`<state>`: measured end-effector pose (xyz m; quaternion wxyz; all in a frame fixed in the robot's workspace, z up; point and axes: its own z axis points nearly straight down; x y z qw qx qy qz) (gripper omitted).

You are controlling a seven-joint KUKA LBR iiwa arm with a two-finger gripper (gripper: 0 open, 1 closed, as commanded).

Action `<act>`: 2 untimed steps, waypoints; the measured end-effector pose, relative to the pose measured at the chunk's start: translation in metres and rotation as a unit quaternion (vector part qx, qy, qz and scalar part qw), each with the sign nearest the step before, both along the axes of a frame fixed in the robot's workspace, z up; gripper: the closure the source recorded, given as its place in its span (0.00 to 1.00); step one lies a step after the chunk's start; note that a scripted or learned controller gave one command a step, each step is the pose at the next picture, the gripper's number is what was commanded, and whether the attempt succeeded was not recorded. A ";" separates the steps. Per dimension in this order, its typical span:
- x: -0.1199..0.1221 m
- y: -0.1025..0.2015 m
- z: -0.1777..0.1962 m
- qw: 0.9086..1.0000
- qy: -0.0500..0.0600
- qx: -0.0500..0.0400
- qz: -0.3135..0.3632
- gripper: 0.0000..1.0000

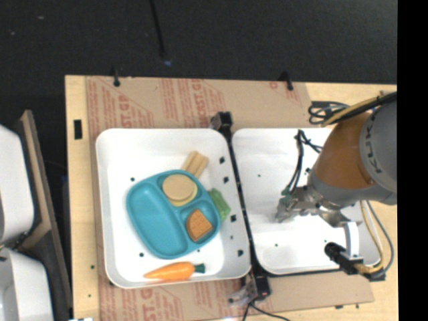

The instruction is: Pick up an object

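So far nothing is picked: the gripper (289, 209), finger state impossible to tell, sits in the right bin (267, 152), with the carrot (175, 270) and tray (160, 219) lying toward nine o'clock.

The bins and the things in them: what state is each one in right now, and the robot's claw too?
Left bin: holds the toys.
Blue tray: flat in the left bin.
Round biscuit: on the tray.
Waffle piece: on the tray.
Carrot: lying beside the tray.
Right bin: arm over it.
Gripper: low in the right bin.
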<state>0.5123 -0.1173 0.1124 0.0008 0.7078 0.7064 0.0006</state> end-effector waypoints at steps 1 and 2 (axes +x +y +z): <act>0.007 0.000 0.044 1.000 -0.001 0.000 0.001 1.00; 0.016 0.001 0.091 1.000 -0.001 0.000 0.001 1.00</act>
